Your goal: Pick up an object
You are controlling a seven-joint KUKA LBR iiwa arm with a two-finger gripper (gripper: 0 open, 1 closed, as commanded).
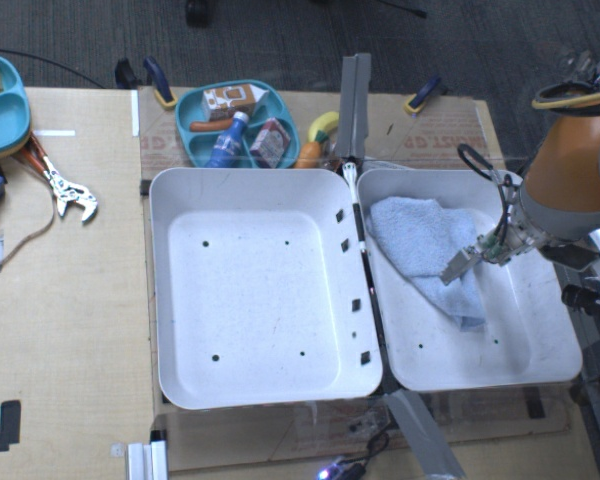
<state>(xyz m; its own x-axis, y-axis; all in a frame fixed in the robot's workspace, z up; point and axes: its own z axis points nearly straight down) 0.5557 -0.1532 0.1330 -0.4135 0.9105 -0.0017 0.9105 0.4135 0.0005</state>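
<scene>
Blue cloth [420, 243] touching tool [462, 265]

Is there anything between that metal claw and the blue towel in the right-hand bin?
Nothing in the camera view. The gripper sits right at the light blue towel, its tip over the cloth's lower right fold in the right bin.

Dark grey carpet floor [280, 38] runs across the far side, with what looks like an office chair base [205, 3] on casters poking in at the top. The bench [70, 318] is light wood, and there's a cardboard sheet [450, 128] laid over its far right part. Lighting's pretty even, no harsh shadows.
</scene>
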